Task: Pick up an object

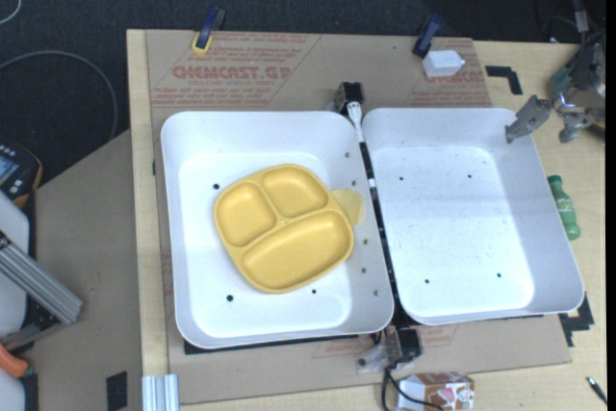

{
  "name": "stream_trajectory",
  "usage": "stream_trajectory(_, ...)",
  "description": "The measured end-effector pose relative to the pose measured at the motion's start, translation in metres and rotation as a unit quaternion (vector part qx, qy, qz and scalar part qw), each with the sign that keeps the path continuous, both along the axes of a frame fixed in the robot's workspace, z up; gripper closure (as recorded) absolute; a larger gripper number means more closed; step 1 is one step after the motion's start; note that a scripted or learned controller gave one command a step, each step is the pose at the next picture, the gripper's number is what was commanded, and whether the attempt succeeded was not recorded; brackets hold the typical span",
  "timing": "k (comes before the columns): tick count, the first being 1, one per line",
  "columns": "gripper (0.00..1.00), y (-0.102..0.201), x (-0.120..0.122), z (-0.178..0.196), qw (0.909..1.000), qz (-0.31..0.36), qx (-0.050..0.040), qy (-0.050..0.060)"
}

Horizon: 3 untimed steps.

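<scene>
Yellow plastic divided plate [283,226] lies flat mid left bin [192,303], my pick target. Gripper [551,118] hangs well right of plate, over far corner of right bin [539,294] (parked clear, I judge). Fingers spread, pinching nothing.

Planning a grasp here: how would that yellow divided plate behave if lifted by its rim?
The yellow plate looks like rigid moulded plastic, so probably stiff and light. Its glossy surface may slip. Gripped at one edge, its broad, shallow shape would likely tilt in the left bin.
</scene>
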<state>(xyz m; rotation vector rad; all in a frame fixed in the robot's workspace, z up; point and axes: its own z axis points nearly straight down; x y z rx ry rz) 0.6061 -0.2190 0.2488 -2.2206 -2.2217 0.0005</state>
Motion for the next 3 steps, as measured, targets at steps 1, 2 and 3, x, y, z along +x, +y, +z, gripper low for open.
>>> stream_trajectory(1, 0.00, 0.023, -0.049, 0.108, 1.0000, 0.001, -0.0018, -0.006)
stream_trajectory(2, 0.00, 0.097, -0.097, 0.289, 0.9999, 0.004, -0.0015, -0.012)
stream_trajectory(3, 0.00, 0.163, -0.125, 0.288, 1.0000, 0.004, 0.0008, -0.001)
